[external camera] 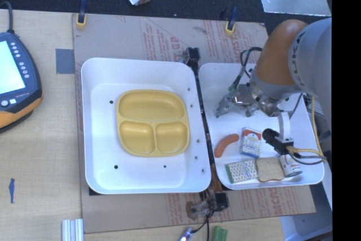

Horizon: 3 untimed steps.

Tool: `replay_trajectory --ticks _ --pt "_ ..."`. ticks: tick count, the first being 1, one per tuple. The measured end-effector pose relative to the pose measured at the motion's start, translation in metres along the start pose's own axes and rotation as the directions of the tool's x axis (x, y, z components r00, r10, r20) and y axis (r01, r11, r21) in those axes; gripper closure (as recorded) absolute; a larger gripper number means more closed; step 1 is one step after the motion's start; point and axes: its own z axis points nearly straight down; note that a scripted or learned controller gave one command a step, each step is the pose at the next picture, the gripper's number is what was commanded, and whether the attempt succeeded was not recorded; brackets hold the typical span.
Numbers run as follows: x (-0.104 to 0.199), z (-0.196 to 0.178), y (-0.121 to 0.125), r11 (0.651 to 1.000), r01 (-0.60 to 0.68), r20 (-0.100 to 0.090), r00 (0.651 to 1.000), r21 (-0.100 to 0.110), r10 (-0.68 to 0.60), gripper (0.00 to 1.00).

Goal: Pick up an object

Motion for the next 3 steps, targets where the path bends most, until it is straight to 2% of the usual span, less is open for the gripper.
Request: replay_trajectory --ticks 1,2,3 --pt "-0.016 0.006 -0.090 1.000 -0.001 0.000 1.000 -0.001 0.001 0.00" --pt "-0.005 0.005 -0.104 1.000 0.000 0.000 1.000 -0.002 0.000 0.00" --pt "-0.006 -0.005 -0.103 1.000 0.005 0.002 1.000 -0.002 -0.005 1.00"
